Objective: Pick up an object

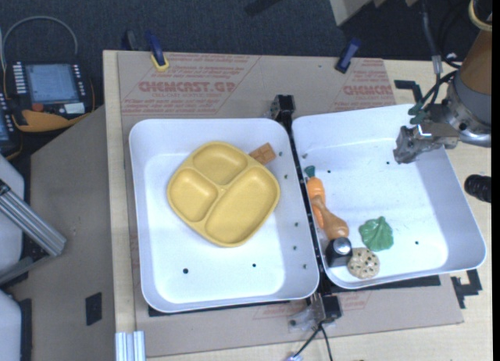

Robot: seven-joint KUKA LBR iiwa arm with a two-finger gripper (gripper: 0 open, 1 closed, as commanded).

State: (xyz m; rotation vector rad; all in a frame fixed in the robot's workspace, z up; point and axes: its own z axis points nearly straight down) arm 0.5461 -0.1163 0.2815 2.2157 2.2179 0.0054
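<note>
gripper (408,148) over right bin (437,219) near far rim, fingers' state unreadable | centre floor bare | carrot (319,205), leaf (376,232), cookie (362,262) crowd near-left corner | possibly wood block (263,153) behind yellow plate (223,192)

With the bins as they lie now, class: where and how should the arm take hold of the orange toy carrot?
Probably grip the orange toy carrot across its narrow width near mid-length, descending from above. It lies flat and elongated, close along the right white bin's left wall, so the side away from that wall offers more room.
</note>
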